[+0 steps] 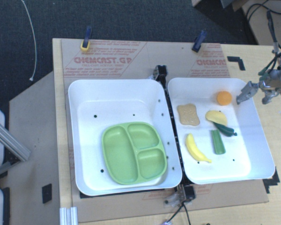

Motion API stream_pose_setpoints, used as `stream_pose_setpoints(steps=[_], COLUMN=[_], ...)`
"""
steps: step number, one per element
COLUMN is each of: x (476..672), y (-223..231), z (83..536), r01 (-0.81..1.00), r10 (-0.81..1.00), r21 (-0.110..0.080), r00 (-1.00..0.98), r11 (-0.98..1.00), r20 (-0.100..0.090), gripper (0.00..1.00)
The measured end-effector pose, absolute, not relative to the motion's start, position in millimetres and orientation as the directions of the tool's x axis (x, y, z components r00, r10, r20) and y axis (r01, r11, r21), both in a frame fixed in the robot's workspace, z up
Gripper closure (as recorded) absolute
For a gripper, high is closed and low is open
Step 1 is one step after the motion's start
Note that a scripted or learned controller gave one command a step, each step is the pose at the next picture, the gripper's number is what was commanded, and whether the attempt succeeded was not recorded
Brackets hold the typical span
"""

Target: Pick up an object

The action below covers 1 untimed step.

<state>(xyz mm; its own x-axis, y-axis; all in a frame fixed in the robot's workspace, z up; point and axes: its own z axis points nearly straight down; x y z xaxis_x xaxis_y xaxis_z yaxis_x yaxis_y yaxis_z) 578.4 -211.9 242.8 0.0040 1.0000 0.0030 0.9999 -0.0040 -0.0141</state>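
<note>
At three o'clock of the right bin (253, 168), your hand (258, 90) hovers with fingers spread apart, gripping nothing. The orange ball (224, 98) lies just beside it, toward nine o'clock; banana (196, 148) and bread slice (188, 115) sit farther off. Centre over the ball, descend straight, then close gently, since it may roll.

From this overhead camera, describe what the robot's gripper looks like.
At the view's right edge, over the rim of the right bin, the gripper is bare silvery-grey metal: a compact blocky body with slim angular fingers. One finger juts left toward the orange ball. Thin greenish wires run above it.
</note>
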Motion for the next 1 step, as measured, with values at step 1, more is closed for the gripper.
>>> stream_pose_setpoints(steps=[1], x=[581.0], y=[-210.9], z=[251.2], r01=[1.000], r10=[1.000], r21=[0.000], r00=[0.000], r11=[0.000], r20=[0.000], gripper=[0.00])
